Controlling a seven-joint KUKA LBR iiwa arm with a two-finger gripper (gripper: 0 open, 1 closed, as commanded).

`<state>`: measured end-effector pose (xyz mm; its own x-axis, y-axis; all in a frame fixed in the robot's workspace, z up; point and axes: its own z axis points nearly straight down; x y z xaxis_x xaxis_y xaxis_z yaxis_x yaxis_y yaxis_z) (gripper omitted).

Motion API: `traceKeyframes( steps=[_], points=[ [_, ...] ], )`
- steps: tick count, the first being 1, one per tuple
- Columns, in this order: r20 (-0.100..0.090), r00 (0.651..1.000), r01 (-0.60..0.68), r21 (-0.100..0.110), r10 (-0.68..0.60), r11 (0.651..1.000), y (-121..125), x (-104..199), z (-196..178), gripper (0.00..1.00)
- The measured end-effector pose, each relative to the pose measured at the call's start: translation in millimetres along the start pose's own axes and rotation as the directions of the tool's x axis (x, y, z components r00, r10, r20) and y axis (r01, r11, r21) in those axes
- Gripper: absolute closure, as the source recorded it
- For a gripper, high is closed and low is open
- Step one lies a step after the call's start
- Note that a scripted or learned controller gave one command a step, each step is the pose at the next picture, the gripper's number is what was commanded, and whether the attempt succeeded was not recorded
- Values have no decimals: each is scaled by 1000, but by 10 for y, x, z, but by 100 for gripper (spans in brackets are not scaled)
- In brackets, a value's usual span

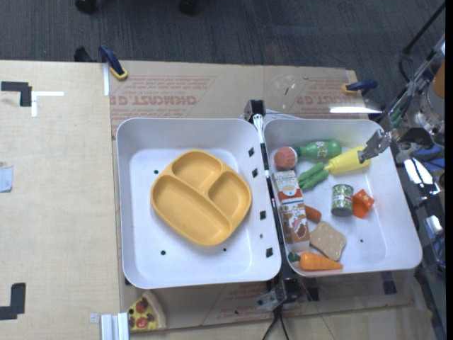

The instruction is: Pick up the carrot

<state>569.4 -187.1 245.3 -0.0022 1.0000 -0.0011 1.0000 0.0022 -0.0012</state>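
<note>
Fingers [373, 147] up at right of frame, touching the corn [345, 162], spread or pinching impossible to tell. Carrot [320, 262] way down at the right bin's [396, 250] lower edge, beside one toast slice [328, 240] (probably best approached lengthwise, low). One can [342, 199], one yellow tray [202, 197] left.

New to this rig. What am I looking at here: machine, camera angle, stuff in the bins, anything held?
One fixed camera looks down at a slant on two shallow white bins. The grey robot arm enters from the right; its two-finger gripper sits at the yellow toy corn cob, but a grasp isn't clear. The left bin holds a yellow divided plastic plate. The right bin holds toy food: the target orange carrot by the near wall, a green bottle, a small green can and a bread slice.
</note>
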Motion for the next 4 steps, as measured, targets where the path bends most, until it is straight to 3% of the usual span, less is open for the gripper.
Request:
traceKeyframes(
  steps=[1,2,3,4],
  points=[
    [5,976,219,-24,-219,975,-330,760,1237,0],
    [1,944,330,-3,-330,944,-659,1562,538,0],
    [2,864,504,-3,-504,864,-891,2192,97,0],
    [2,779,627,-4,-627,779,-893,2952,1263,0]
  ],
)
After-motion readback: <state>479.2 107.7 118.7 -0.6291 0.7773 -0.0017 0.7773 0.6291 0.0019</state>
